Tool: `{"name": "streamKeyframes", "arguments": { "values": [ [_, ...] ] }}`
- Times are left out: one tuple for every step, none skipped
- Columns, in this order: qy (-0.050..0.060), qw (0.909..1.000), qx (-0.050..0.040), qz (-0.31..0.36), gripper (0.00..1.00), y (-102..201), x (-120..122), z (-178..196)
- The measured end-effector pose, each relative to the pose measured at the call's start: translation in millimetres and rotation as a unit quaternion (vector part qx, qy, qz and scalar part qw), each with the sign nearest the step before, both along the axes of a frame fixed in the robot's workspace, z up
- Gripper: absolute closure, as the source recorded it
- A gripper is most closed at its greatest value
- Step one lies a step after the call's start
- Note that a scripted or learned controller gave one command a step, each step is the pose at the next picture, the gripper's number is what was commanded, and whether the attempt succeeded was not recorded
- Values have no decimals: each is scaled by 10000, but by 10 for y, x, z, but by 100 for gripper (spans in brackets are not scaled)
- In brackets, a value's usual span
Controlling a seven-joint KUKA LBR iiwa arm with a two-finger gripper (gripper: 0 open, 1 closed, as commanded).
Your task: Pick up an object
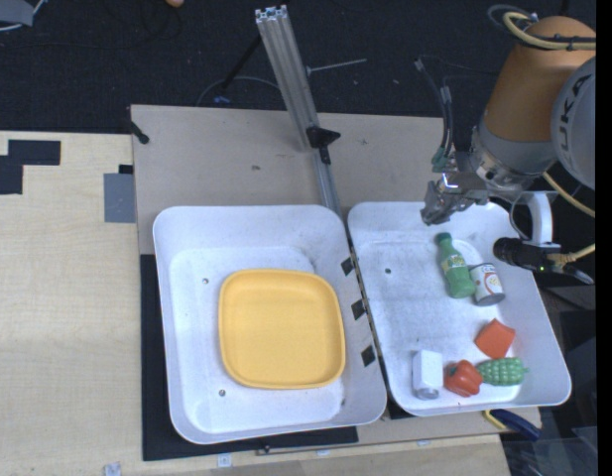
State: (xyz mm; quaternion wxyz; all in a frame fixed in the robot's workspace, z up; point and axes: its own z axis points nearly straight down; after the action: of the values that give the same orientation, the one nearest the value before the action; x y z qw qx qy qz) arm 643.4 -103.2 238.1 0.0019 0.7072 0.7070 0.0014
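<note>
- Six small things sit in the right bin (385, 305), any of them up for grabs, none of them in the gripper.
- Green bottle (452, 266) lies near the bin's back right part, cap pointing toward the far rim.
- A small can (487, 284) lies right beside the bottle, touching or nearly touching its lower end.
- Closer to the front there's an orange block (495, 338), sitting on its own.
- At the front right: a white box (427, 373), then a red piece (463, 378) just beside it, then a bumpy green piece (501, 371) up against the red one. Those three make a little row along the front rim.
- The gripper (441, 206) hangs over the far edge of the right bin, just behind the bottle's cap. It's dark and small here, so honestly can't tell if it's spread or closed. Nothing visible between its tips.
- The arm (532, 77) comes in from the right, orange band showing above the wrist, yellowish cables looped around it.
- Left bin (186, 236) has a yellow plate (282, 327) lying flat in the middle.
- The two bins sit side by side, touching along the middle edge, with black clips (358, 308) there.
- A metal rail (296, 77) runs at a slant from the back down to where the bins meet.
</note>
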Motion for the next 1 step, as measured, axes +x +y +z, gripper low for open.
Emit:
{"name": "streamKeyframes", "arguments": {
  "values": [
    [2,10000,1,-2,100,-8,5,492]
  ]
}}
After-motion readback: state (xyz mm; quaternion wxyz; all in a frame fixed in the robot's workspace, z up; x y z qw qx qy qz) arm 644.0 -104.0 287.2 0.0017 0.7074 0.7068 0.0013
